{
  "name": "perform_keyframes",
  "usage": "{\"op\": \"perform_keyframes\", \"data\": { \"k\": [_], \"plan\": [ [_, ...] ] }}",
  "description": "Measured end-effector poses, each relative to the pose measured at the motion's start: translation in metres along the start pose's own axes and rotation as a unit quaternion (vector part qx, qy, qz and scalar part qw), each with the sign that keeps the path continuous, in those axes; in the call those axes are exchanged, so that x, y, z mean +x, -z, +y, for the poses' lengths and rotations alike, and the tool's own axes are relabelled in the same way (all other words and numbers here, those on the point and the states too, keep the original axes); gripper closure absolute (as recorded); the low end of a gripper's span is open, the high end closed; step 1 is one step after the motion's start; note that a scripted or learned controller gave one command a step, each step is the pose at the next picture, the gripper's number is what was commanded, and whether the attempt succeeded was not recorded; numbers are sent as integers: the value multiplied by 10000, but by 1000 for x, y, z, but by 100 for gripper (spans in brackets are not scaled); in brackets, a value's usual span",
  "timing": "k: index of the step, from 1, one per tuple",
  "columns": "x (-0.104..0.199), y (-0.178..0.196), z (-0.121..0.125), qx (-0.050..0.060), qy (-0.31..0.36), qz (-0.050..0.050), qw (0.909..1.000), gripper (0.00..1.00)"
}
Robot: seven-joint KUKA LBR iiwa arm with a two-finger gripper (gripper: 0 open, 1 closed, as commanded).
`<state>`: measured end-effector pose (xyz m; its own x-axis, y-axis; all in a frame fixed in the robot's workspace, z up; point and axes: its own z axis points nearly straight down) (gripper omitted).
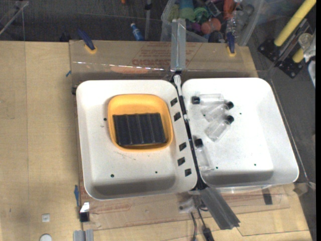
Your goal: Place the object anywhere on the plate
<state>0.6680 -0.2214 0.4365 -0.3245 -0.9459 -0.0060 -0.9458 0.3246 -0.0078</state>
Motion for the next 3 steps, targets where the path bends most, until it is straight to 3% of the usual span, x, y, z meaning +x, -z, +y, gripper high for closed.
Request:
{"op": "perform_keyframes", "data": {
  "k": [1, 3],
  "plan": [
    [0, 0, 0, -6, 1362, -1, 9907, 100],
    [1, 0, 0, -11, 1992, -5, 9800, 100]
  ]
}}
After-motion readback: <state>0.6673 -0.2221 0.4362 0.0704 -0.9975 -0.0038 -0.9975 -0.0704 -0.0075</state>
